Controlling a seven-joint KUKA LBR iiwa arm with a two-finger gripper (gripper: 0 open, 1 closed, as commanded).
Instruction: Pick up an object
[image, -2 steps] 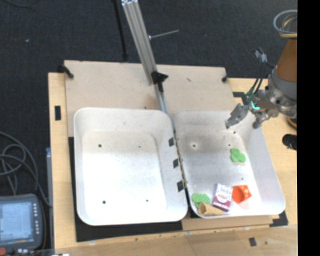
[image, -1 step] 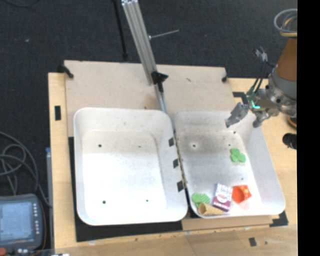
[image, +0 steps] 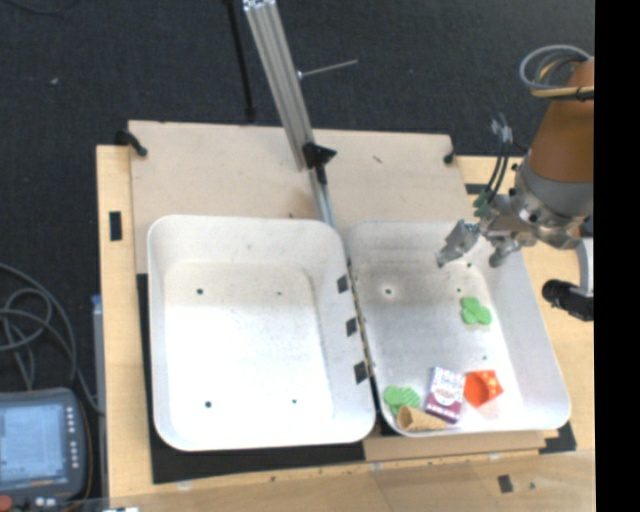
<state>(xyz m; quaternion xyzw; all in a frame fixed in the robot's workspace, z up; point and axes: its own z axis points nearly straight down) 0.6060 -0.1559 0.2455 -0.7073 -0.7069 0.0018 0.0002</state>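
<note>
My gripper hangs over the far right part of the right bin, open, with nothing between its fingers. A small green piece lies on the bin floor just below it, apart from the fingers. At the bin's near edge lie a second green piece, a tan cone, a purple and white packet and a red-orange block, close together.
The left bin stands beside the right one, and black clips join them along the shared rim. A slanted metal post rises from behind the bins. A tablet and cables sit at the far left.
</note>
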